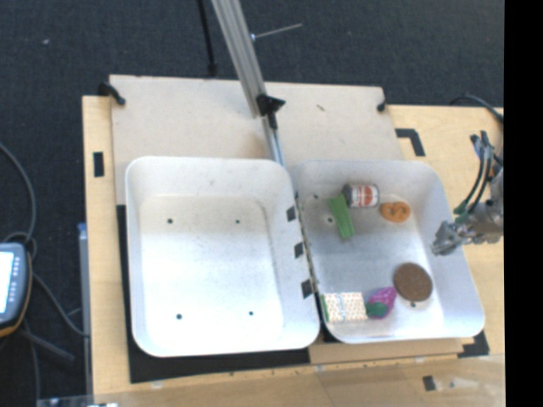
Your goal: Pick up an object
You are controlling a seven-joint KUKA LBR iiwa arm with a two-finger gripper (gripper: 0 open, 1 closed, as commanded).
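I see my gripper (pixel 447 237) at three o'clock, poking in over the right bin's (pixel 454 270) rim, low and apart from everything; whether it's apart or together I cannot tell. Inside: green block (pixel 341 216) and small can (pixel 364 196) at twelve, orange piece (pixel 394 212) beside, brown disc (pixel 413 281) at five

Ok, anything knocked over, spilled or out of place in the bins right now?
Only the small can stands out: it lies on its side near the right bin's far wall. Nothing looks spilled or damaged.
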